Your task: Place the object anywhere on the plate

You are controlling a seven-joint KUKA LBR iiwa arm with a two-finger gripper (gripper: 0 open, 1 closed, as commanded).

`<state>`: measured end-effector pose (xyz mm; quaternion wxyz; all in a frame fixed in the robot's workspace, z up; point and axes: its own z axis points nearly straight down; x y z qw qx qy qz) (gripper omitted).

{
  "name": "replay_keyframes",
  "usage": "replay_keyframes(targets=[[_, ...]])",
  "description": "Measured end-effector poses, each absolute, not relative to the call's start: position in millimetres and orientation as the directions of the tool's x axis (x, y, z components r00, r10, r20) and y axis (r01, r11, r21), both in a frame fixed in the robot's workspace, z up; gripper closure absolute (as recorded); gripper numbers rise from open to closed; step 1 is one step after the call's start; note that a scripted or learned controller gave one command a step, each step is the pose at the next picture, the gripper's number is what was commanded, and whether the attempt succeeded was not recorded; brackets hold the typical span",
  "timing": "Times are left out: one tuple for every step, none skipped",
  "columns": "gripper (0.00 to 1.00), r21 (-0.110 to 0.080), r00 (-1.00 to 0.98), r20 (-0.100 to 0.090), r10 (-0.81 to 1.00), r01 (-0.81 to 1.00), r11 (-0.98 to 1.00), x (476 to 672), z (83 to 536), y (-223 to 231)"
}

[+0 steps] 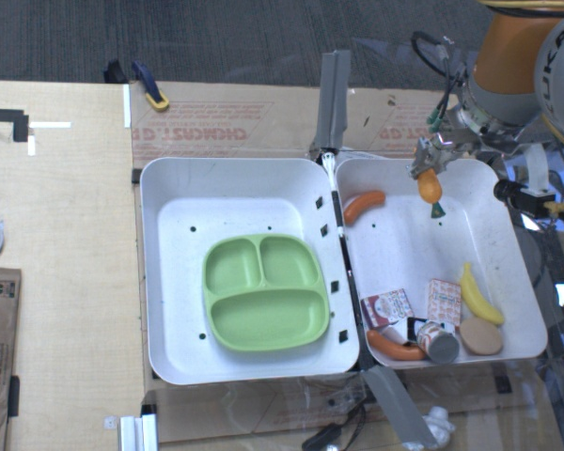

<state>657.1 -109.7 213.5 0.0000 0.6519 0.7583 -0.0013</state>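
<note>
Already the end effector point(429, 169) pinched a small carrot point(430, 189) hanging upright; the green plate point(265, 292) lay leftward in the other bin.

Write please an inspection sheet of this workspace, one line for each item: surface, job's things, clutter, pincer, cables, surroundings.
Surface: two white bins side by side, left bin and right bin, on a pale bench.
Job's things: green plate with three compartments lies in the left bin, nothing on it; small orange carrot hangs at the pincer above the right bin.
Clutter: in the right bin a sausage at the back, a banana, a second sausage, a can and small packets at the front.
Pincer: pincer shut on the carrot.
Cables: dark cables loop at the wrist.
Surroundings: cardboard behind the bins, tape roll at the left edge.
</note>
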Motion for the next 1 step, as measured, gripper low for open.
replay_keyframes(targets=[[1.00,-0.002,-0.211,0.000,0.977,0.977,0.211,658.7,190.8,-20.3]])
